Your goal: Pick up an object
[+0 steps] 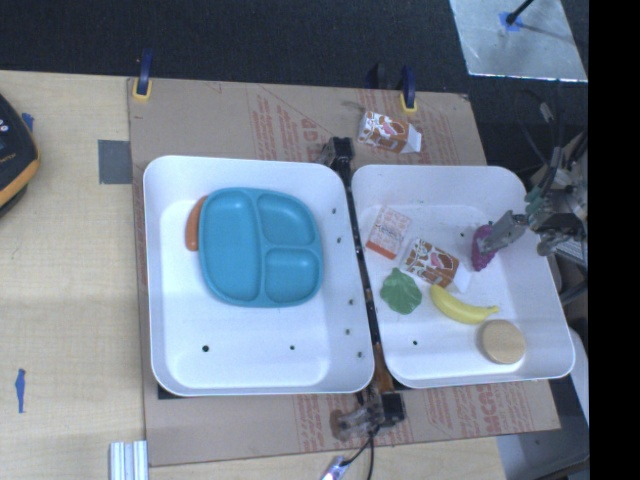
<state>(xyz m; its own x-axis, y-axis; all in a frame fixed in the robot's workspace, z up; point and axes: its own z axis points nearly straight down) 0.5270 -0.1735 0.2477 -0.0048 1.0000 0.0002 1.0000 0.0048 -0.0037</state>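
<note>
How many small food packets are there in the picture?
3: two packets in the right bin, one near its left wall, one beside it; a third on the cardboard above the bins.

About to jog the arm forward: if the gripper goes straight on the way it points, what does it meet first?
Most likely the purple object in the right bin, which lies at the gripper's tip. Whether they already touch is unclear, since this view gives no depth.

The arm reaches in from the right edge — low and slanted. Its gripper [512, 225] points leftward, its finger state unclear.
</note>
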